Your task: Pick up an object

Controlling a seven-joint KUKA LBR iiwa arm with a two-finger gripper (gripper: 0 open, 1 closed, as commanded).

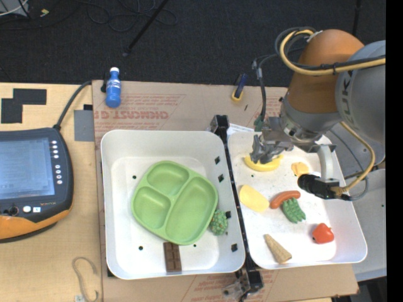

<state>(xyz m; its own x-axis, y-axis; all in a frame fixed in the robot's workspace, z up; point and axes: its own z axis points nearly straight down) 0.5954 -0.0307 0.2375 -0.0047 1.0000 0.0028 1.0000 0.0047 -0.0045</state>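
While the gripper point(265, 156) sits low on the yellow ring point(264, 163) in the right bin point(352, 244) — its grip is too hidden to tell.

arm point(334, 74): grey, with an orange band above the wrist
gripper point(264, 156): dark grey metal
left bin point(119, 168): plain white
right bin point(346, 231): plain white, faintly speckled
divided plate point(173, 200): light green, uniform
small bumpy piece beside plate point(219, 223): dark green
bar at the left bin's near wall point(172, 257): brown
ring under gripper point(263, 164): yellow
lemon-shaped piece point(253, 198): yellow
small block point(300, 168): yellow
sausage piece point(284, 199): orange-red
knobbly piece point(293, 211): green
pepper-like piece point(322, 233): red
cone point(277, 248): tan
bottle point(113, 88): blue, white cap
bench surface point(164, 109): tan cardboard, red printed lettering
pendant point(31, 181): black casing, orange lower edge, grey screen
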